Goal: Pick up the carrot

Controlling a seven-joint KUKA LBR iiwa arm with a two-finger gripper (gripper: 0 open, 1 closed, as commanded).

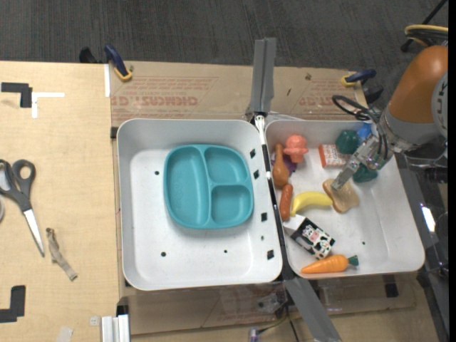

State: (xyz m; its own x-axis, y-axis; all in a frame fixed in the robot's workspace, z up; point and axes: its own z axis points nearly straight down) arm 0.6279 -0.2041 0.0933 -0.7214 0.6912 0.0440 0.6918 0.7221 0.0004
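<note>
The carrot (pixel 328 264) is not yet picked; it lies at the right bin's (pixel 399 262) front edge, well apart from the gripper (pixel 343 182), whose grip state cannot be told.

The arm (pixel 417 91) angles down-left, its gripper (pixel 344 180) seemingly narrow at the tip.

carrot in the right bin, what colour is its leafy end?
Green. The carrot has an orange body with a small green top at its right end, clearest in the camera view, near the bin's front edge.
</note>
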